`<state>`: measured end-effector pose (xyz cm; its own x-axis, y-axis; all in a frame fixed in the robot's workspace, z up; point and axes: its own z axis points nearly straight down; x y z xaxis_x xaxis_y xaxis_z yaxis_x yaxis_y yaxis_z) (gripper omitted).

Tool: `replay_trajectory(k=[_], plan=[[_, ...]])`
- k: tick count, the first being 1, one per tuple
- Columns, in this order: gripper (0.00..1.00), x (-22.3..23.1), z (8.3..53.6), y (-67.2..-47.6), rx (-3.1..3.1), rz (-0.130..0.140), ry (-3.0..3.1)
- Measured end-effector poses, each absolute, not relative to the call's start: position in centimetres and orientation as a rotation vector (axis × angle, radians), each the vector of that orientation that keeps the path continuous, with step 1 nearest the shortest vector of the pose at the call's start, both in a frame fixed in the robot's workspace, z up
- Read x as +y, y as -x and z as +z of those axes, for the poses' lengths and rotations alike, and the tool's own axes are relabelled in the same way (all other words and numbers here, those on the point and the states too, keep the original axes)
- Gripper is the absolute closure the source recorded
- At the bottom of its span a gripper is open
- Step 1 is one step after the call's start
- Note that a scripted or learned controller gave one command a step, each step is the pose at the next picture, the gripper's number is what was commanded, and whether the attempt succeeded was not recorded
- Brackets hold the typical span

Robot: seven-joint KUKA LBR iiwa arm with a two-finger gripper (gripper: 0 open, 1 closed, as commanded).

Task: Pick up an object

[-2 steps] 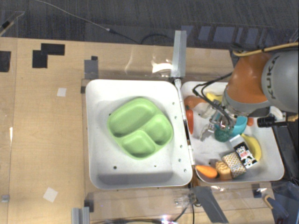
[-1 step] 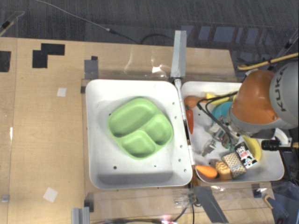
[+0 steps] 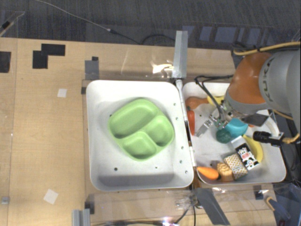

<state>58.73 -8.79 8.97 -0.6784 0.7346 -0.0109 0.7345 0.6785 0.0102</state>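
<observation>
Now the gripper [image 3: 217, 121] hangs over the right bin [image 3: 277, 171], just beside the teal cup [image 3: 230, 130]; its grip cannot be told from above.

pale wooden bench [image 3: 42, 140] with black squares, dark carpet floor [image 3: 141, 8] beyond

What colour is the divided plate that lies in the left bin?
Light green. The divided plate shows clearly in the camera view, against the white left bin.
</observation>
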Motion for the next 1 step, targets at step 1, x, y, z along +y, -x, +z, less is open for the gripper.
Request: replay_trajectory(k=[1], plan=[[0.0, -9.79, 9.03, -55.72, 2.882, 0.007, -1.211]])
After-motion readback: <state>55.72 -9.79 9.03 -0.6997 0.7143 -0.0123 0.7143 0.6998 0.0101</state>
